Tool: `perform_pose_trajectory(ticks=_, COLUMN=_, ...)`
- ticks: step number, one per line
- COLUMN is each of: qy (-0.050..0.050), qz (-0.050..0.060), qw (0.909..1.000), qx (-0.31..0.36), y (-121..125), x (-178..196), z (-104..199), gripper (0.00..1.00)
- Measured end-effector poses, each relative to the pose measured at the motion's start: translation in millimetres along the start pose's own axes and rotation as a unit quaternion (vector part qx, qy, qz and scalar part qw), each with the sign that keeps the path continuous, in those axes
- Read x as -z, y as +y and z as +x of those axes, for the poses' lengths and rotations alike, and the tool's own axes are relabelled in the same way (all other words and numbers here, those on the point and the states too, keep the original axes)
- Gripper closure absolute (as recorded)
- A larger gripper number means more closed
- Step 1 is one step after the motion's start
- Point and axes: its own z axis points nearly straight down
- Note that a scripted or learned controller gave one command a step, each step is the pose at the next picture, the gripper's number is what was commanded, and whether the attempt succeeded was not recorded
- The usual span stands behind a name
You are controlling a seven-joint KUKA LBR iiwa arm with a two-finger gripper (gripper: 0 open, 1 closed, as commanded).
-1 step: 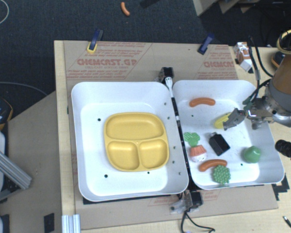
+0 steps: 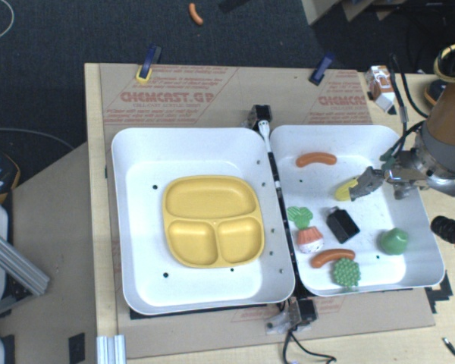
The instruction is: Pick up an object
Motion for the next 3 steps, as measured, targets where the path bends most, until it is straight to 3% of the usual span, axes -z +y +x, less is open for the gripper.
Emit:
perform_pose_trajectory(ticks=2, qy=0.001, qz=0.004, qw=1.0000, qx=-0.001, y=-12, x=-99, z=-12, gripper=0.00)
perform_pose_trajectory(ticks=3, qy=0.001, qz=0.003, qw=1.0000, qx=0.000, y=-13, x=-130, z=-11, gripper=0.00)
